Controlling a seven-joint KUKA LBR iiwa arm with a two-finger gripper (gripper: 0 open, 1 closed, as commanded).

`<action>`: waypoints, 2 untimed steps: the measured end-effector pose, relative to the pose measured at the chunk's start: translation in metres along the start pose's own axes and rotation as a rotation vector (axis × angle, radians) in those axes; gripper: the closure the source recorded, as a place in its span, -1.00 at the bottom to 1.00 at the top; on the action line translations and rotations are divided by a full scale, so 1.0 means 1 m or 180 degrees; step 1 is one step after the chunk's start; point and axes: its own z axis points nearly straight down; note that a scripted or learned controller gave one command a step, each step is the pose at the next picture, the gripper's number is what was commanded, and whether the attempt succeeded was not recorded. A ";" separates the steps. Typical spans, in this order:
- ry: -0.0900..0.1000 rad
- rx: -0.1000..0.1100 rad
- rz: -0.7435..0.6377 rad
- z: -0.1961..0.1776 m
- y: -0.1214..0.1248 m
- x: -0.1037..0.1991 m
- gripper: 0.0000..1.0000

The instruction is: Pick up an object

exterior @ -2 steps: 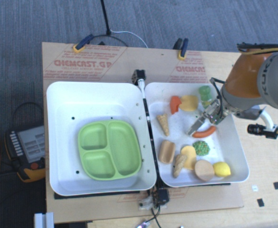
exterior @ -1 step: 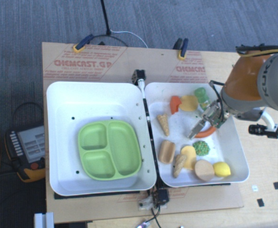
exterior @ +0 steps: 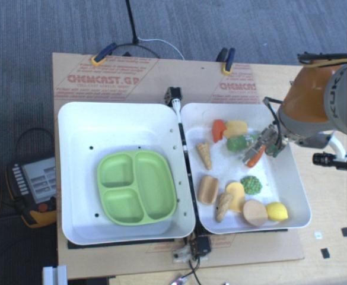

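Toy food items lie scattered across the right bin [exterior: 292,177]: a red piece [exterior: 219,129] beside a yellow one [exterior: 237,127] near the far wall, a green leafy piece [exterior: 237,143] just below them, and an orange carrot [exterior: 255,156] tilted at the gripper [exterior: 267,144]. A pale cone [exterior: 204,155] rests near the left wall. Toward the near edge sit a tan bread roll [exterior: 207,190], a green broccoli head [exterior: 251,185], a yellow piece [exterior: 235,195], a round beige item [exterior: 255,213] and a lemon [exterior: 277,211].
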 end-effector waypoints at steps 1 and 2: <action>0.0064 0.0026 0.0114 -0.054 0.062 0.024 1.00; 0.0069 0.0043 0.0814 -0.084 0.053 0.093 1.00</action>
